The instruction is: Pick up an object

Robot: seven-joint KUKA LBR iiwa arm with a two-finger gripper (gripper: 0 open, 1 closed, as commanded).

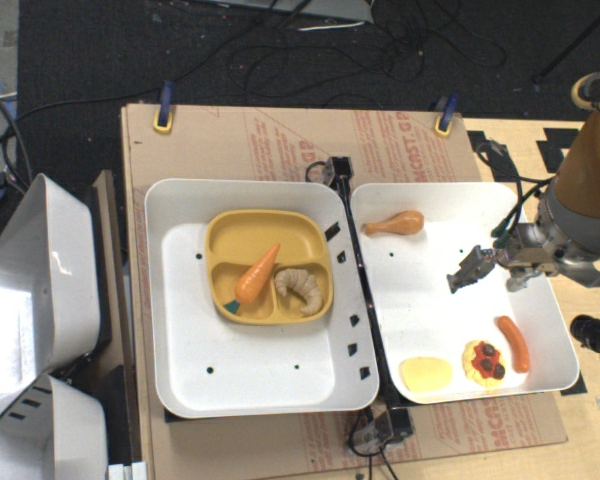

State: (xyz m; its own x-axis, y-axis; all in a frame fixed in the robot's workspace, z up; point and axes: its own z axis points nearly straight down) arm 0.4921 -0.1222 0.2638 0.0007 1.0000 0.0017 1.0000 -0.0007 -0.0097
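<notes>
Bench (240, 133): brown board bearing both bins, with a clamp near each far corner.
Left bin (180, 298): shallow and white, holding the yellow plate.
Right bin (430, 298): shallow and white, touching the left bin along a dark seam.
Arm (590, 183): grey with an orange band, reaching in from the right over the right bin's right edge.
Yellow plate (265, 230): divided into compartments, lying in the left bin's far half.
Gripper (469, 269): dark fingers hang above bare floor in the middle of the right bin; nothing is between them, and their spread cannot be judged.
Carrot (257, 274): orange, tilted across the plate's left compartment.
Shrimp (300, 288): pale and curled, in the plate's right compartment.
Drumstick (395, 224): near the right bin's far wall.
Sausage (513, 343): red-orange, at the right bin's near right.
Yellow disc (425, 373): by the near wall.
Small pizza (484, 360): between disc and sausage.
</notes>
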